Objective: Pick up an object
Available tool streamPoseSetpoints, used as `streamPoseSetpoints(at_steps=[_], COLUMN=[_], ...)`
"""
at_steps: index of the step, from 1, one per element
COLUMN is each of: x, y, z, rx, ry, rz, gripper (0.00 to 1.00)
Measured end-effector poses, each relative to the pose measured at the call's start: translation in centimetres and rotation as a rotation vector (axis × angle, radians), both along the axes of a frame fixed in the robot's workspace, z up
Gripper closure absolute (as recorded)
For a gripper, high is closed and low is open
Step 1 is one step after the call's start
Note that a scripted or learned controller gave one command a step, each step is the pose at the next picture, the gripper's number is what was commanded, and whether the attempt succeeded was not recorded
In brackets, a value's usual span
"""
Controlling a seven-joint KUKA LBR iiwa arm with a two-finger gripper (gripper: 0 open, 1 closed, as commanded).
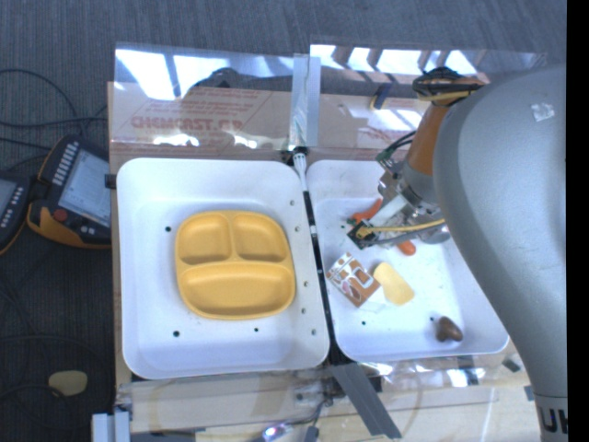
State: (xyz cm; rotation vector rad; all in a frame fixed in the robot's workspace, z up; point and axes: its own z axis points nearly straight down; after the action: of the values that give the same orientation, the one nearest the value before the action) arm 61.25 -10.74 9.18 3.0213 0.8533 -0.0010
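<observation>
Looming closest to the camera, the grey arm (515,238) fills the right side of the scene, its orange band (425,145) showing above the wrist. Its gripper (368,232) is down inside the right-hand white bin (479,339), tips pointing toward the divider between the bins. Whether the tips are apart or together, I cannot tell; dark parts and something orange-red crowd that spot. Just below the gripper lies a small brown-and-white patterned block (353,279), and touching that block's far side is a pale yellow wedge (396,284). Further toward the near corner of this bin, well apart from the gripper, sits a small dark brown lump (448,330). Across the divider from the gripper, the left-hand white bin (147,339) holds a yellow three-compartment tray (236,263) lying flat. Beyond that bin, on the floor, rests a handheld control pendant (72,194).
</observation>
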Motion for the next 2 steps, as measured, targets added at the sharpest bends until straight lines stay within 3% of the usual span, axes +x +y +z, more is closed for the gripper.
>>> streamPoseSetpoints(at_steps=[1,2], x=[-4.5,-1.0], y=[2.9,5.5], z=[9.1,9.1], rx=[0.0,-0.001], ry=[0.005,0.006], rz=[-0.01,0.191], gripper=[1.0,1.0])
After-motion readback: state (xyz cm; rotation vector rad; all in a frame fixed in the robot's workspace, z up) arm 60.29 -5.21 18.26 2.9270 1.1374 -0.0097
